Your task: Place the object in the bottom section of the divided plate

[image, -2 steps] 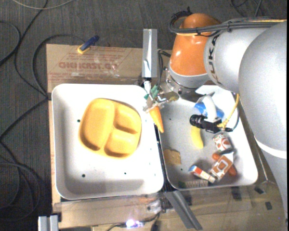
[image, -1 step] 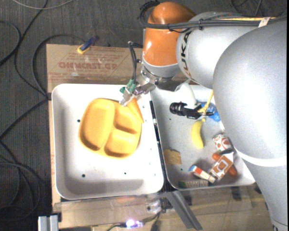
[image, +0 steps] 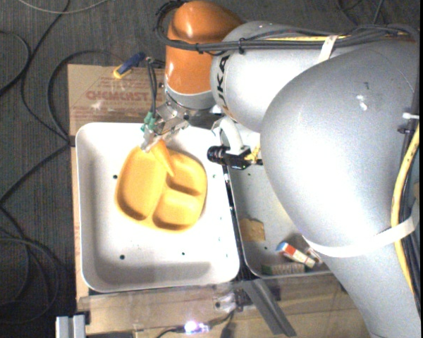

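Bright overhead light, glare on the arm [image: 338, 118], perhaps slightly soft focus.

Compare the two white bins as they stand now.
The left bin holds an orange divided plate; the right bin holds small items such as a red-and-white object. The left bin shows whole; the right bin is largely covered by the arm. Both are shallow and white.

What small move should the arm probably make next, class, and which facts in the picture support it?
Probably a short shift toward the plate's lower section. The gripper sits over the upper edge of the yellow plate in the left bin, and the section nearest the bottom of the view lies below it. Whether it carries anything cannot be told, so this is only a guess.
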`<action>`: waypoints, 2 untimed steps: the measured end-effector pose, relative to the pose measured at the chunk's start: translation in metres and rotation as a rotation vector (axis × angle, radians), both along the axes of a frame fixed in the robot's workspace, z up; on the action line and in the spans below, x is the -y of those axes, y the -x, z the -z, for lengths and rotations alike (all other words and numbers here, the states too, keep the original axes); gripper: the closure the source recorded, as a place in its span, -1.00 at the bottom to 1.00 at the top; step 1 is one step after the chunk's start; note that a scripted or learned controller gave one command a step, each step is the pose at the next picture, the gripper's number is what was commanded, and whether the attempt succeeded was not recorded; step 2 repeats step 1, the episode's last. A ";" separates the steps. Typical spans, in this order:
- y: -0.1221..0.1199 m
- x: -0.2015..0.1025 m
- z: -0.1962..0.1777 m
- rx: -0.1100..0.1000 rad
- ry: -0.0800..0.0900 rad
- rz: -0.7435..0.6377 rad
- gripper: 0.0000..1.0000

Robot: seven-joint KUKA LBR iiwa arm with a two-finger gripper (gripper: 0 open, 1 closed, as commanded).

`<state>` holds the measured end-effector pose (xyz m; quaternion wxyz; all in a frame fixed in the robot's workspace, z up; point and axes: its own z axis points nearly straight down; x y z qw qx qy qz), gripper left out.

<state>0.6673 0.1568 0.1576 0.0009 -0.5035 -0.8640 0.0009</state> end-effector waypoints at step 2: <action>0.000 0.000 0.000 0.000 0.000 0.000 -1.00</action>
